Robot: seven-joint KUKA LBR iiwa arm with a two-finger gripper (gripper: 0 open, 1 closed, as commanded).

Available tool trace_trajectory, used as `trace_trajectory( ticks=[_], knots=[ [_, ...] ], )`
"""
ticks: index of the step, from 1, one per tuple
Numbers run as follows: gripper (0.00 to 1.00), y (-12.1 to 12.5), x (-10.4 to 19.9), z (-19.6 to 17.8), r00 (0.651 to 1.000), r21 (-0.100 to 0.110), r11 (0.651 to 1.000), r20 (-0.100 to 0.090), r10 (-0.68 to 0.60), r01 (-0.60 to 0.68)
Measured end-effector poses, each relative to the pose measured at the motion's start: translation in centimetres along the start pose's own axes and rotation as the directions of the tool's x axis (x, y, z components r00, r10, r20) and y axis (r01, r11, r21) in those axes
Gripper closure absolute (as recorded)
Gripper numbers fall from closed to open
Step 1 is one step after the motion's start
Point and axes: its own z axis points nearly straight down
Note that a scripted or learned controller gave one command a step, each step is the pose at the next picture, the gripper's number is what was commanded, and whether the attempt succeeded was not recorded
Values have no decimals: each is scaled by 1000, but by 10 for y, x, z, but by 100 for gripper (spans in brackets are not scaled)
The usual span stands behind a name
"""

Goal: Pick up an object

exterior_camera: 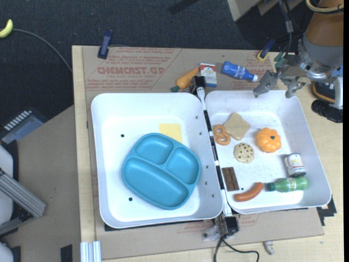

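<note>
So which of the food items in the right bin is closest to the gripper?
The orange pumpkin, at the bin's back right, lies nearest the gripper. The bread slice, cookie and pretzel lie farther left.

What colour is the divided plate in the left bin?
Light blue; the divided plate shows plainly in the camera view, beside a yellow slice.

We're seeing bright, even overhead light; the white bins (109,201) beneath the gripper (277,85) glare softly, shadows stay faint, and edges look slightly soft.
</note>
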Motion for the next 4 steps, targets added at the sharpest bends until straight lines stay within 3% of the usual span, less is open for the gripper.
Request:
trace_trajectory(
  ticks=[1, 2, 3, 4],
  knots=[
    [0, -44, -29, 84, 1000, 3, 1000, 0, 0, 0],
    [0, -73, -25, 155, 1000, -5, 1000, 1, 0, 0],
    [100, -72, -25, 145, 1000, -7, 1000, 1, 1, -1],
    [100, -131, 33, 117, 1000, 3, 1000, -2, -1, 1]
  ],
)
